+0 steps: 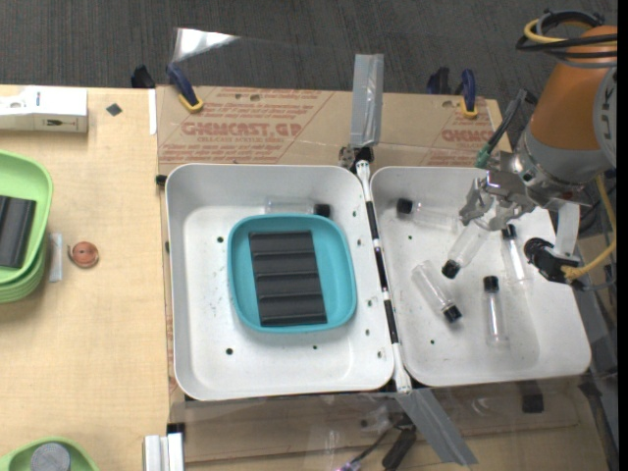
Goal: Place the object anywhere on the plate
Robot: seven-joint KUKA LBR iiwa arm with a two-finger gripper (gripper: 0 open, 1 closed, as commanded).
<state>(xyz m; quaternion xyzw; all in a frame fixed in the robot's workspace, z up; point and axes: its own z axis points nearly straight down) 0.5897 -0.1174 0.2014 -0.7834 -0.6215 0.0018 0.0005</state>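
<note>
Nearest the lens, the front rim of the left shallow white plastic bin [285,389] is seen on the desk, and in that bin lies the teal square plate [291,273] with a dark ribbed insert. In the right white bin [549,356], several clear plastic vials with black caps are scattered — one near the back wall [417,208], two toward the middle [437,293] [494,312]. A further clear vial [465,250] is seen hanging tilted, cap downward, with its upper end between the jaws of the grey arm's gripper [488,207], which appear closed on it above the right bin. The carrying step is judged to be in hand: the vial should be raised clear of the divider between the bins, moved across over the plate, lowered close and released gently — a tilted tube is likely to roll.
</note>
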